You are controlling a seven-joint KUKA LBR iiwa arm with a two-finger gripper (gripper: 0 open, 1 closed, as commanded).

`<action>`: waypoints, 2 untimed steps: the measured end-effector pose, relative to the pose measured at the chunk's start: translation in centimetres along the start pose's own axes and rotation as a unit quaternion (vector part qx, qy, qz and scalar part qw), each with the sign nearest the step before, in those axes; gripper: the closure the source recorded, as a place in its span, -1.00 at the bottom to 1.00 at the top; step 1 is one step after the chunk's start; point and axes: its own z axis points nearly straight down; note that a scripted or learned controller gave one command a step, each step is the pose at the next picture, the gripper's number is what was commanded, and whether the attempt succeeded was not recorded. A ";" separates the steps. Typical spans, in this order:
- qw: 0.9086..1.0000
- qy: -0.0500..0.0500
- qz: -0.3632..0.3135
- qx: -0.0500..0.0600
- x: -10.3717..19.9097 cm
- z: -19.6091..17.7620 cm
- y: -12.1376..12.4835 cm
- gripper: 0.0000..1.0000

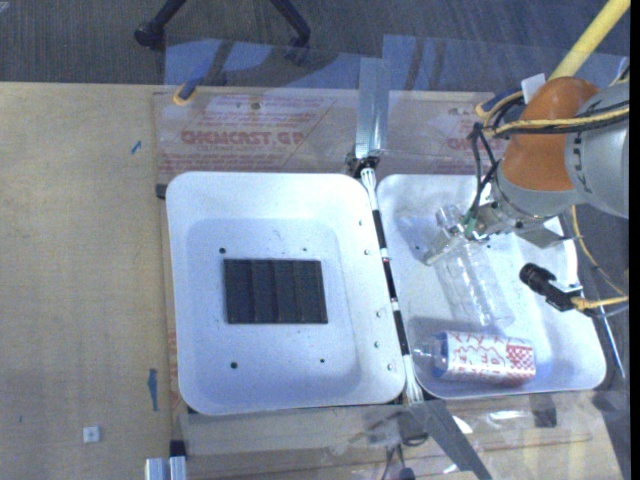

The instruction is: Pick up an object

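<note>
My gripper (447,236) hangs over the upper part of the right bin (590,368), reaching in from the right below the orange wrist band. Just below it lies a clear plastic bottle (477,286), slanting toward the bin's lower right; its upper end sits right at the gripper, and I cannot tell whether they touch. A red and white can (488,357) lies on its side along the right bin's near wall. A black ribbed rectangular block (275,291) lies flat in the middle of the left bin (195,208).
The two bins sit side by side, with a narrow divider strip (388,278) between them. Bare wooden bench (75,268) stretches to the left. A chair base (225,3) stands on the floor beyond the bench.
</note>
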 end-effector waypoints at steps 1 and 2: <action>0.999 -0.009 -0.034 -0.019 3.9 -0.9 -2.7 -1.00; 0.994 -0.009 -0.108 -0.012 3.0 -0.7 -6.8 -1.00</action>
